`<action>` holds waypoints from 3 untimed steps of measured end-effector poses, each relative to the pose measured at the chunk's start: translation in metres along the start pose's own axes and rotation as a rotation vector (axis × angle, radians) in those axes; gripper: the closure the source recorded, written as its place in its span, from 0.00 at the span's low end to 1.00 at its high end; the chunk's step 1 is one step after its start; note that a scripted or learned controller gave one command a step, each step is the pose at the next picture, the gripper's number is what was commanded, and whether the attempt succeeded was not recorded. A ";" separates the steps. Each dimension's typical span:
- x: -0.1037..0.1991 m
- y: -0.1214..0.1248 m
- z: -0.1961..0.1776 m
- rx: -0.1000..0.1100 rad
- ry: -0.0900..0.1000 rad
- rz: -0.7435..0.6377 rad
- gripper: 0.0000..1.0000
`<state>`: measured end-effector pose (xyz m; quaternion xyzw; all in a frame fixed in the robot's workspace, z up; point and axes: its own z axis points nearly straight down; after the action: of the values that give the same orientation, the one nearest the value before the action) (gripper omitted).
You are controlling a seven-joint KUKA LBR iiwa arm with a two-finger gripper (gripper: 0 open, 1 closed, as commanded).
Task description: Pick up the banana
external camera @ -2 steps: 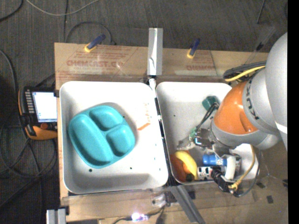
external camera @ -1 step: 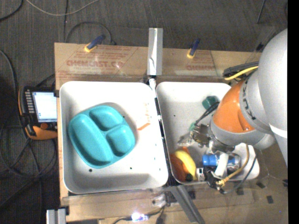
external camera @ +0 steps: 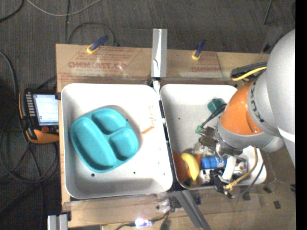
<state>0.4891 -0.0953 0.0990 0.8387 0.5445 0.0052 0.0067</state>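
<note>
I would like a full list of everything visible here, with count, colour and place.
left bin: 1, white, view's left
right bin: 1, white, beside it
plate: 1, turquoise, three compartments, in left bin
banana: 1, yellow, right bin, lower left in view
orange-brown thing: 1, right bin, beside banana
teal thing: 1, right bin, upper part
clamps: 2, blue and yellow, past bins
handheld screen: 1, orange-edged, left of bins
arm: 1, grey and orange, over right bin

Blue item (external camera: 211, 163) just beside banana (external camera: 191, 166), arm (external camera: 249, 116) overhead; right bin's (external camera: 184, 107) upper-left floor bare.
</note>
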 end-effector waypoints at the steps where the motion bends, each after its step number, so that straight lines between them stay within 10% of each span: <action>1: 0.000 0.000 0.000 0.000 0.000 0.000 0.00; 2: 0.001 0.003 0.007 -0.010 0.001 0.046 0.00; 3: -0.065 0.052 -0.025 0.020 -0.003 -0.138 0.00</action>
<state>0.5095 -0.1752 0.1251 0.7993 0.6009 -0.0020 -0.0004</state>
